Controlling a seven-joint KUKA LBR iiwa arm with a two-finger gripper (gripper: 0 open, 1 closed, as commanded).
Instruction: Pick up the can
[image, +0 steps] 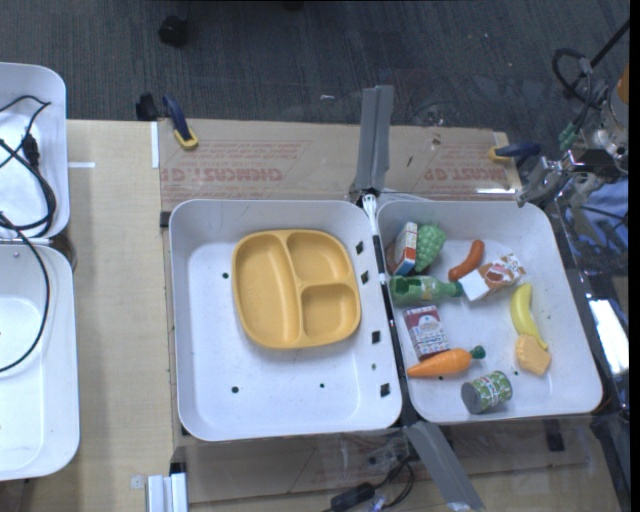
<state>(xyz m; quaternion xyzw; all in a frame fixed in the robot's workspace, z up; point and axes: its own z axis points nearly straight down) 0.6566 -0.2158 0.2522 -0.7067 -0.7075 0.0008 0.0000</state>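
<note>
Right bin (570, 400): can (487, 392) lying sideways, left-right.

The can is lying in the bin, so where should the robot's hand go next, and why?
Probably toward the near corner of the right bin, to hover above the can. The gripper sits at the bin's far edge, and the can lies on its side beside the carrot.

Tray (296, 288) in left bin (200, 400); can (487, 391) in right bin (570, 395), near front, just behind-left carrot (440, 363).
</note>
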